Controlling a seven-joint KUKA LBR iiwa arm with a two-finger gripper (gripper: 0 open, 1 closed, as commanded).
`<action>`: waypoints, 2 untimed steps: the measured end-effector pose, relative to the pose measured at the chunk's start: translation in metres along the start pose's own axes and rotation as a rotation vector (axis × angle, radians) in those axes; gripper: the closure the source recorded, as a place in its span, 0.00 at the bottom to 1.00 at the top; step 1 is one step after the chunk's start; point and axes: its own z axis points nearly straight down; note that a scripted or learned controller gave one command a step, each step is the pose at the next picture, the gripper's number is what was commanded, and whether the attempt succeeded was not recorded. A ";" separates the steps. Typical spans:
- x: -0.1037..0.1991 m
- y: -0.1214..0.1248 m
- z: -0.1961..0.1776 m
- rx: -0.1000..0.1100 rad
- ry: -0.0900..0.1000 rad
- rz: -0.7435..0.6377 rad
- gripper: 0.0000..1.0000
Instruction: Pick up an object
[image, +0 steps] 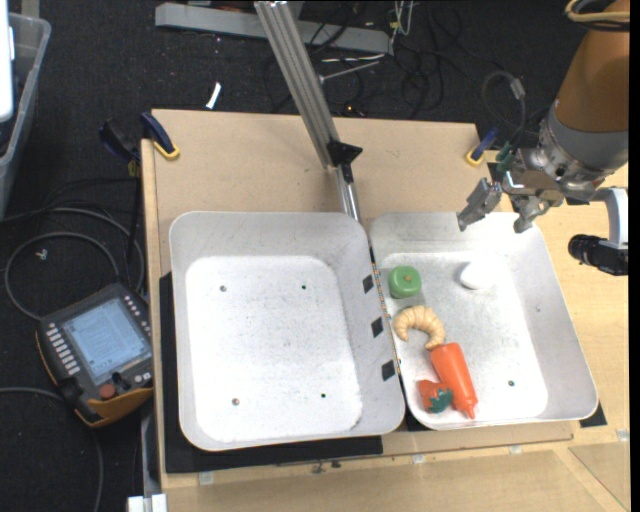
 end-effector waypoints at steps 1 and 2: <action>0.000 0.001 -0.003 -0.005 -0.001 -0.001 0.00; 0.000 -0.007 0.043 0.000 -0.001 0.003 0.00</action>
